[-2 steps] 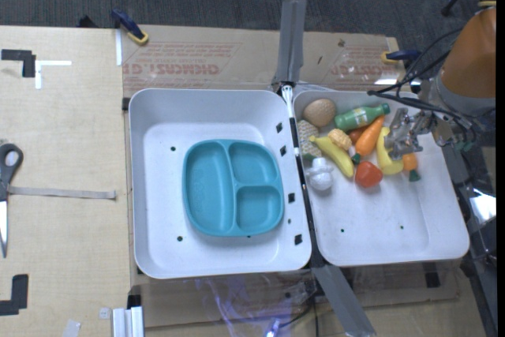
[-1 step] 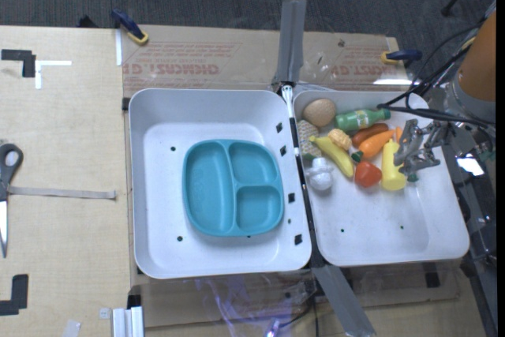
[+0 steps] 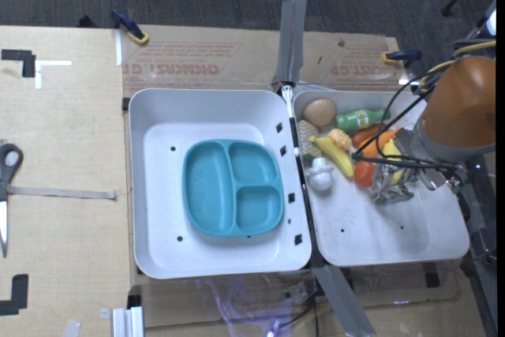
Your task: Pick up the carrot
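Camera view, slanted top-down on 2 white bins side by side on a bench. Left bin [image 3: 150, 170] sits mid-frame and holds a teal divided plate [image 3: 234, 187] with 3 compartments, lying flat near the bin's centre. Right bin [image 3: 394, 237] holds a cluster of toy food packed in its upper part: a brown egg-shaped item [image 3: 319, 112] at the top, a green bottle [image 3: 359, 119] just right of it lying on its side, a yellow banana [image 3: 334, 155] running diagonally below those, and a small pale round object [image 3: 320, 181] beside the bin's left wall.

Carrot [image 3: 364, 144], orange-red, lies in the upper middle of the right bin, just right of the banana and below the green bottle, partly crossed by black cables. Exact outline is hard to separate from the orange and yellow pieces next to it.

Arm [image 3: 465, 102] comes in from the right edge of the frame, its orange band large over the bin's upper right. Gripper [image 3: 392, 187] hangs low over the right bin, just right of and below the carrot; whether it touches the carrot, cannot tell. Finger spread is not readable, too cluttered with metal parts and cables.

Scissors [image 3: 6, 170] lie at the left edge of the frame on the bench. 2 blue clamps [image 3: 130, 26] sit along the cardboard's top edge.
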`<state>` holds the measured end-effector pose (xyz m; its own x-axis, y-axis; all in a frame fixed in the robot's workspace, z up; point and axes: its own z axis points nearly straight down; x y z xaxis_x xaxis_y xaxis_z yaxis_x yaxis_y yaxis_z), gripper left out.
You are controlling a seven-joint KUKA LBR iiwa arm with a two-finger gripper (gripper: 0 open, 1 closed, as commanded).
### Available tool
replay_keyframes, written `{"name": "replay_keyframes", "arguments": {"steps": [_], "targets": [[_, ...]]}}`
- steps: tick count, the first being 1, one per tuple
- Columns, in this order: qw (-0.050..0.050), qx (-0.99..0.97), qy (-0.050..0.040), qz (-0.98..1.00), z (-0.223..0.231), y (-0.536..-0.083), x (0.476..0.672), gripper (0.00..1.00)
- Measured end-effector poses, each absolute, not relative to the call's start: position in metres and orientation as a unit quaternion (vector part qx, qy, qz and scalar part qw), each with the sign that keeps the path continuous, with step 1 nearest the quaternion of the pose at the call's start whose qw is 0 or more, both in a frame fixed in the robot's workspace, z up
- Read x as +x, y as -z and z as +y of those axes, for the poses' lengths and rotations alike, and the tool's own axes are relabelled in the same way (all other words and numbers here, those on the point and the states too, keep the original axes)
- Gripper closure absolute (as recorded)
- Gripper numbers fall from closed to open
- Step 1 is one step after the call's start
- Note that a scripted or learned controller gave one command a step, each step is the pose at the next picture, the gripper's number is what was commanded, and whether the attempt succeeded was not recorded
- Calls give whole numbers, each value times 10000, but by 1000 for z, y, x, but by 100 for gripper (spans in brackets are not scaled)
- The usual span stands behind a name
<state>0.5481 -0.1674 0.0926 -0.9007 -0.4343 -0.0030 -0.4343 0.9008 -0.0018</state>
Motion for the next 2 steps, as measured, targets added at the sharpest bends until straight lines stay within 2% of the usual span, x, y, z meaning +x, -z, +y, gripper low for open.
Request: {"name": "replay_keyframes", "arguments": {"steps": [1,2], "targets": [[16,-2229,4,9748,-167,-93,548,0],[35,-1678,6,9858,-212,-94,622,0]]}}
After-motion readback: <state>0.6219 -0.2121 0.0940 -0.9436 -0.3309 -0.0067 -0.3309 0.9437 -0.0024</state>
